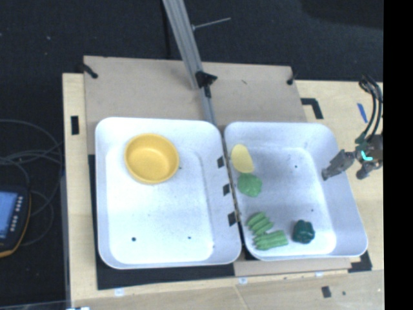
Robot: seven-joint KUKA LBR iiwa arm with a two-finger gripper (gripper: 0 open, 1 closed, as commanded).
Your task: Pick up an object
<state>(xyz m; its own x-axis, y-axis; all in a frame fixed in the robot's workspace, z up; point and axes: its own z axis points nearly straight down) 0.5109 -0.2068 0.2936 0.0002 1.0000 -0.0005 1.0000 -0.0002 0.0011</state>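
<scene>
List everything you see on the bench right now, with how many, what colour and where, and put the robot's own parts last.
bins: two, white, side by side on the bench.
bowl: one, yellow, upper left of the left bin.
yellow piece: one, pale yellow, upper left of the right bin, by the divider.
round piece: one, green, just below the yellow piece.
ridged pieces: two, light green, bottom of the right bin, near its left side.
dark piece: one, dark green, bottom of the right bin, right of the ridged pieces.
gripper: one, dark, over the right bin's right rim.

Robot lab: wooden bench (161, 82), two white bins (106, 173), pendant (10, 218), cables (39, 173).
</scene>
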